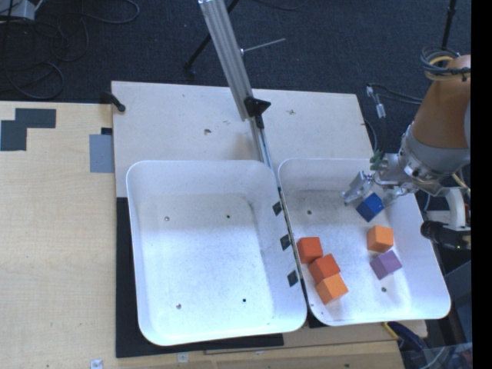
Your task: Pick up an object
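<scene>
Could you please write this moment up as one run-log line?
arm: over right bin | gripper: at blue block, hold unconfirmed | four other blocks in right bin: three orange, one purple

arm (444,121) cut off at right, blue cube (371,207) partly under tool (374,190)

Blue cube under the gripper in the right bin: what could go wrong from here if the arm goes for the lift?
1. The blue cube sits just below the gripper, and I cannot tell whether it lies between the fingers, so the lift may come up with nothing.
2. The orange cube and purple cube lie close below the blue one; a nudge could push it into them.
3. The gripper works near the right bin, toward its far-right side, so a slipped cube could skid against the wall.
</scene>
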`<control>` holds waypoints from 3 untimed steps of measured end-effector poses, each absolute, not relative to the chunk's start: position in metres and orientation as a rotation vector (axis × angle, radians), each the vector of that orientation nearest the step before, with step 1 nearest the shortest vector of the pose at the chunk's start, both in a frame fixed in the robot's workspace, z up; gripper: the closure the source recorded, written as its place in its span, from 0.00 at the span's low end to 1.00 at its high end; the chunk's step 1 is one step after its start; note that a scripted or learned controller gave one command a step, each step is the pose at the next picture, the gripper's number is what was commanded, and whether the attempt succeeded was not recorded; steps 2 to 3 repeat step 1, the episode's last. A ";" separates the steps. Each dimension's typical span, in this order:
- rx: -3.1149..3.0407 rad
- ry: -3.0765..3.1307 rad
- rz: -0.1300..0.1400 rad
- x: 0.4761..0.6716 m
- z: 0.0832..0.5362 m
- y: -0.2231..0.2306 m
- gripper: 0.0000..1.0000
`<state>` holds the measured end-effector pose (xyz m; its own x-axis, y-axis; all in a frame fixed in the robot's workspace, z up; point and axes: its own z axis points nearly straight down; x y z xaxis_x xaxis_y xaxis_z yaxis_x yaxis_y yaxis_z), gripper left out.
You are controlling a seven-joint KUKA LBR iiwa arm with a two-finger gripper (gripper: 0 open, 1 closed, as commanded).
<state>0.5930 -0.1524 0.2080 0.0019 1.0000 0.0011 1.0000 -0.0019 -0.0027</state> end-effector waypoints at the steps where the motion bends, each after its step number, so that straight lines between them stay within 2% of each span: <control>1: -2.219 -2.225 -0.002 0.577 0.111 -0.200 0.00; 3: -2.219 -2.225 -0.002 0.577 0.111 -0.200 0.00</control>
